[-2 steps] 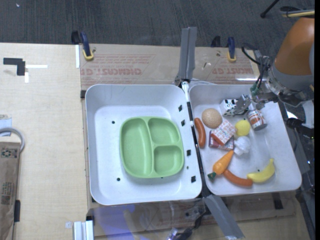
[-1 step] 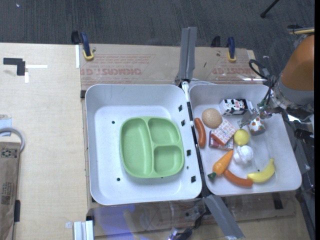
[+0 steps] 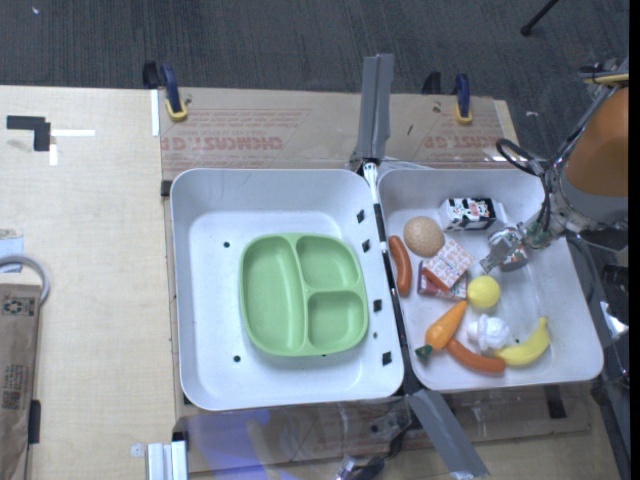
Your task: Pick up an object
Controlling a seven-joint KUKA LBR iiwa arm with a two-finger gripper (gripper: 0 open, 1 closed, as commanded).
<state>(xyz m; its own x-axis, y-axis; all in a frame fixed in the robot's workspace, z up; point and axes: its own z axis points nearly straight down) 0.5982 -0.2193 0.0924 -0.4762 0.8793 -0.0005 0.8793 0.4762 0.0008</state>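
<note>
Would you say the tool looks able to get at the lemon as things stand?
Probably yes. The tool hangs just above and right of the lemon, whose top is uncovered; the snack packet and white toy crowd its sides.

The left bin (image 3: 200, 268) has open floor all around the green tray (image 3: 303, 294) at its centre, while the right bin (image 3: 575, 353) is crowded through its middle, with bare floor only along its right edge and far-left corner.

You see the arm (image 3: 600, 158) as an orange, rounded shell with grey below; black cables loop beside its metallic gripper (image 3: 507, 251).
</note>
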